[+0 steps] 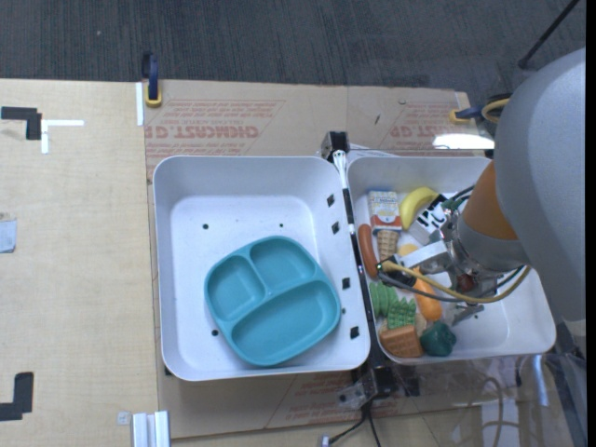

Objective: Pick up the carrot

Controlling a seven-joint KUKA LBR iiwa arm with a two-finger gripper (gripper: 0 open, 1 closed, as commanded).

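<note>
Cardboard-covered surface (pixel 74 277) under two white bins, dark floor behind; arm (pixel 549 175) bent low over right bin (pixel 521 338), claw (pixel 445 273) state unclear, just beside carrot (pixel 426 298) among toys.

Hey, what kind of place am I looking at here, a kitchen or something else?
Probably a robot lab test bench, not a kitchen. A grey arm reaches over two white bins; one holds a teal divided plate, the other toy food such as a carrot and banana. Cardboard and clamps cover the bench.
</note>
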